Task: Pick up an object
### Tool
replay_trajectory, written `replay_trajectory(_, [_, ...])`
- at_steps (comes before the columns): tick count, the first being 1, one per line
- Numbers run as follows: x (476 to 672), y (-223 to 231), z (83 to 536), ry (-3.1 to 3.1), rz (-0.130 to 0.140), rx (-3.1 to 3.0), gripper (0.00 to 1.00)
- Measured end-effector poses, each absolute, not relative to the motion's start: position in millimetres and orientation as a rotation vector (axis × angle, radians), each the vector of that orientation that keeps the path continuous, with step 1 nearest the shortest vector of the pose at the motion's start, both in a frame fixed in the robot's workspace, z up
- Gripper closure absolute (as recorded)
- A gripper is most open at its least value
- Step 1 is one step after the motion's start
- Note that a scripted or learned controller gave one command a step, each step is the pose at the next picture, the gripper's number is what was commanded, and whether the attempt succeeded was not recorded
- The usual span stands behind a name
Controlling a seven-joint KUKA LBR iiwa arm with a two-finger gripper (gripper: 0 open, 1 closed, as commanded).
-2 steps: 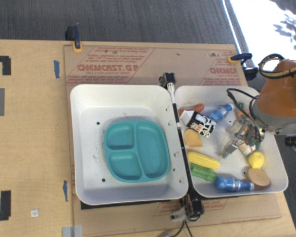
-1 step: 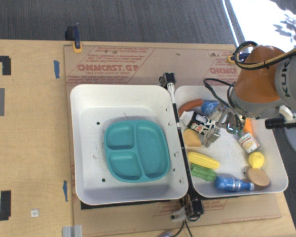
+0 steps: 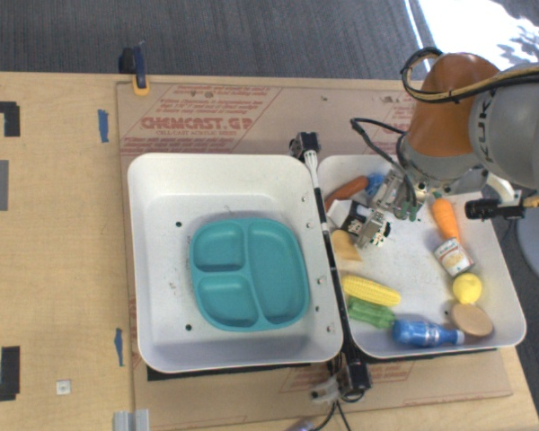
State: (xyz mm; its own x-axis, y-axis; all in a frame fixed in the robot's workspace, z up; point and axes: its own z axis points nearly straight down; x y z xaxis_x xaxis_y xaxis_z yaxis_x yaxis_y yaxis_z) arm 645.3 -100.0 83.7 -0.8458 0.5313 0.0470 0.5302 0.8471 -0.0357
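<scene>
Cheese wedge (image 3: 346, 245) just below-left of jaws.

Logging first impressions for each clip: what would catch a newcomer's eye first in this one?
Most likely the teal divided plate, lying alone in the left bin. Next, the arm's orange band at upper right, with the gripper low over the right bin's upper left part. That bin is crowded with toy food: a corn cob, a carrot, a lemon and a blue bottle along its near edge.

A divided plate (image 3: 248, 274) lies in the left bin (image 3: 153, 241); toys fill the right bin (image 3: 508, 317).
</scene>
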Motion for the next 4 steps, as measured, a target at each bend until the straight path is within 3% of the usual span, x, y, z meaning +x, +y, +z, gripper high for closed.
replay_trajectory(2, [645.7,-98,83,-2.929,0.020,-0.970,0.00])
replay_trajectory(3, [627.5,-91,85,-2.886,-0.001,-1.235,0.00])
replay_trajectory(4, [627.5,-91,85,-2.886,-0.001,-1.235,0.00])
